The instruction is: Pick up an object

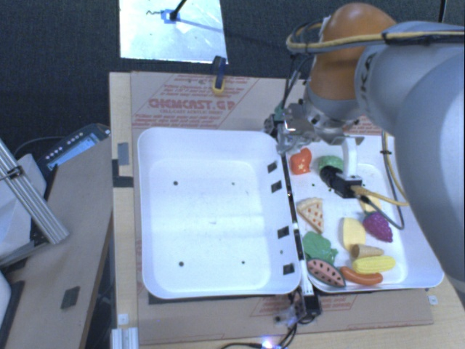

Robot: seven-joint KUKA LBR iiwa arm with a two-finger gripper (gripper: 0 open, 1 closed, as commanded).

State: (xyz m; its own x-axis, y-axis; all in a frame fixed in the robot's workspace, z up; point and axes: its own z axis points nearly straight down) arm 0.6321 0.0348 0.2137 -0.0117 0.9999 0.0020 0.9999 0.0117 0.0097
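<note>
Red and orange, a small plastic strawberry-like toy (301,161) lies at the right white bin's (414,257) far-left corner, just below my gripper (290,142). I can't tell its state; seemingly I'm mid-approach. Next I'd centre over it and lower.

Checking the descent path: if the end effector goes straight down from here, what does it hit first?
Likely the red-orange toy below the end effector, at the right bin's upper left corner. Depth is unclear from this slant.

One fixed camera looks down at a slant on both bins (211,140), the arm (407,71) entering from the right.
</note>
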